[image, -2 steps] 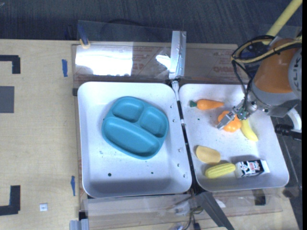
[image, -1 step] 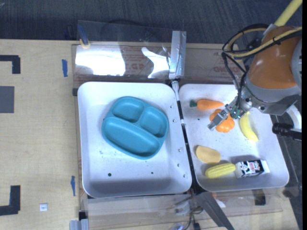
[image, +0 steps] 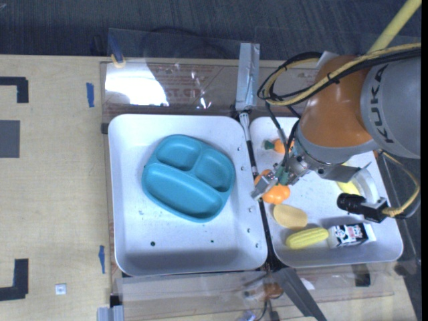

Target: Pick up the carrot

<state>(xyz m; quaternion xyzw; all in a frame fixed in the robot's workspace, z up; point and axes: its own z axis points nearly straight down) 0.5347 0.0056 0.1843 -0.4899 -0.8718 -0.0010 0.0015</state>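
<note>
Orange and small, lay the carrot (image: 276,194) in the right bin (image: 384,246), close to the wall shared with the left bin (image: 127,199). Reached in from the right, the grey arm (image: 394,105) with its orange band, and hung low over the carrot. Stood just above the carrot and seemed to touch its upper side, the fingers (image: 281,178); could not tell how far open, and could not see the carrot between them. Sat at the near side of the fingers a small orange and green bit (image: 265,176), too blurred to name. Lay another small orange piece (image: 269,144) further back in the same bin. Rested just in front of the carrot a pale yellow, potato-like thing (image: 289,215), and beside that a yellow corn cob (image: 307,237), with a small black and white carton (image: 348,233) touching its right end. Sat alone in the left bin a blue plate (image: 189,176) with three compartments, well apart from the carrot. Carried both bins the light wooden worktop (image: 53,179).
</note>
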